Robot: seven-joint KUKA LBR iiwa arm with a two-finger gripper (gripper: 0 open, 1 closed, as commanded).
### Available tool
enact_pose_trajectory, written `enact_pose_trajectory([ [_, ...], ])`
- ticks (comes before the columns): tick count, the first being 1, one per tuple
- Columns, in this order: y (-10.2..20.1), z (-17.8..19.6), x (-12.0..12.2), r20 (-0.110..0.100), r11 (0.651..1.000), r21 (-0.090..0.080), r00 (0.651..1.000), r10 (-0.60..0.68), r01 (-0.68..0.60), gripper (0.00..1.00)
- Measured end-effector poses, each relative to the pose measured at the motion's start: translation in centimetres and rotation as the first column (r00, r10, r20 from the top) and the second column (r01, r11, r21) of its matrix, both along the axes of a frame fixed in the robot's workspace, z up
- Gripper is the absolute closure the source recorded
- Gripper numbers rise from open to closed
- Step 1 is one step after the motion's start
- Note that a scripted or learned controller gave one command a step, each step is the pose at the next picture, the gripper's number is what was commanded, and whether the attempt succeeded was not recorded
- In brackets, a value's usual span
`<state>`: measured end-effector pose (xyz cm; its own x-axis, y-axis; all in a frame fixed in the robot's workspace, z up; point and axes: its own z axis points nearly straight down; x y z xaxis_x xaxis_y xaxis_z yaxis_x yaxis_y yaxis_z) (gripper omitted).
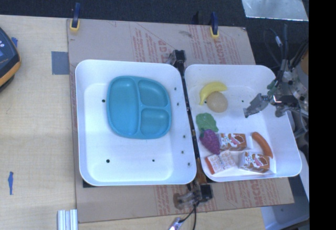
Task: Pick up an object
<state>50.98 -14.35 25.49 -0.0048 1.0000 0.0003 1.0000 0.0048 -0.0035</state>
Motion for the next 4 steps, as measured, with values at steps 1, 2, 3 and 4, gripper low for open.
enact_pose_trajectory([
  [1, -5.9, -14.6, -0.7, 0.018, 1.000, -0.004, 1.000, -0.001, 0.001, 0.00],
  [2, -6.1, -13.4, -0.6, 0.018, 1.000, -0.007, 1.000, 0.002, -0.002, 1.00],
  [3, 1.6, -4.2, -3.4, 0.001, 1.000, 0.000, 1.000, 0.001, -0.001, 1.00],
  [4, 8.2, -5.7, 1.6, 0.000, 1.000, -0.001, 1.000, 0.002, -0.002, 1.00],
])
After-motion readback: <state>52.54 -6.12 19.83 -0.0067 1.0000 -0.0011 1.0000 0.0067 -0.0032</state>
